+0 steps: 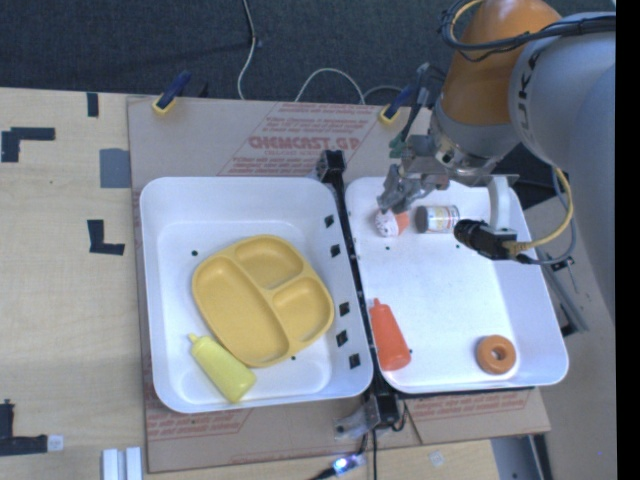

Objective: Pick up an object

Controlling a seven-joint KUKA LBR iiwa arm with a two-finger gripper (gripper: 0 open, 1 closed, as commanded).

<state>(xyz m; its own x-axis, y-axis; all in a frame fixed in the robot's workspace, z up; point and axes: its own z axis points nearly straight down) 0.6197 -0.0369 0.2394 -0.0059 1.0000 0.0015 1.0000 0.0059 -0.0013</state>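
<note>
Gripper (pixel 392 206) low over the right bin (pixel 450 298), at a small white-and-orange object (pixel 388 224)

I judge this a grasp attempt: the object sits at the gripper's 6 o'clock, touching or just under it; whether it is held or how wide the gripper is, I cannot tell. A clear bottle (pixel 436 217) lies at 3 o'clock, the doughnut (pixel 495 353) well apart at 5

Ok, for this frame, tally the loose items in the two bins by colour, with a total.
Yellow: 2, the divided plate and the squeeze bottle, both in the left bin.
Orange: 2, the bottle and the doughnut, both in the right bin.
White or clear with an orange part: 1, the small item by the gripper.
Total: 5
</note>
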